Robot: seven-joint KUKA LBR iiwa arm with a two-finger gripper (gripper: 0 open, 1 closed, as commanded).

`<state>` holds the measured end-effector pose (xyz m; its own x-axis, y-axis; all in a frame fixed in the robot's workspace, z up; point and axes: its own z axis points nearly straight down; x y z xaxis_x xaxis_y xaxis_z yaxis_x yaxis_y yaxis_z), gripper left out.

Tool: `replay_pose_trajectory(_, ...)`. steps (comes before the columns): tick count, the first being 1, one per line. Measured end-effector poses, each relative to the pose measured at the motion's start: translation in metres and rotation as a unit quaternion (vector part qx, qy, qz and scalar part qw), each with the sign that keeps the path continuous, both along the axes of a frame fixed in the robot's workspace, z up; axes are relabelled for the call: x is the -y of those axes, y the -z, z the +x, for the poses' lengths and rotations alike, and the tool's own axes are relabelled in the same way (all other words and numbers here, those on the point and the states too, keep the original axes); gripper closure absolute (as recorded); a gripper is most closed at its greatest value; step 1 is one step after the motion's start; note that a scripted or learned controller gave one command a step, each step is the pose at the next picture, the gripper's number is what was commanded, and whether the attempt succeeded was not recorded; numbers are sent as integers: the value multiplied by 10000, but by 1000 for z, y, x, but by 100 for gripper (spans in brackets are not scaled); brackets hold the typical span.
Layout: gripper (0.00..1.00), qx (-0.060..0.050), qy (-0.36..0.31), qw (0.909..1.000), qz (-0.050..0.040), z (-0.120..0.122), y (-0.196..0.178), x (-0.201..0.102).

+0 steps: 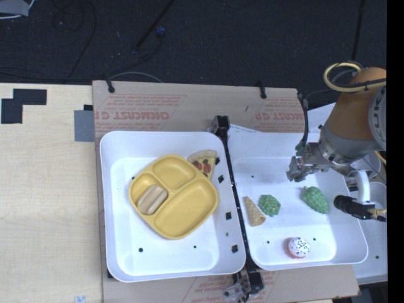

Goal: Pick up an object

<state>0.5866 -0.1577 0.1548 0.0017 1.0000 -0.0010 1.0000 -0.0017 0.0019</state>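
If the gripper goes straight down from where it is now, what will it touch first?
Probably the bare white floor of the right bin. The gripper hangs over an open patch, and the nearest item, the green toy, lies slightly nearer the camera. Depth is uncertain from this slanted view.

A KUKA iiwa arm [356,122] enters at the right edge of the frame, its rounded casing grey with a broad orange band above the wrist. A pale yellow cable [341,76] loops over the top of the orange section, and a thin dark cable runs down its left side. Below the band, the wrist narrows into a grey metallic gripper [302,168] of blocky, angular parts. A black cylindrical piece with a light-coloured tip juts out beside the arm's lower white fittings.
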Motion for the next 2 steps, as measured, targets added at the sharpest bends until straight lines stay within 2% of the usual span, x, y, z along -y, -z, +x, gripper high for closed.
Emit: replay_pose_trajectory(2,100,12,-16,10000,-3,11,-111,6)
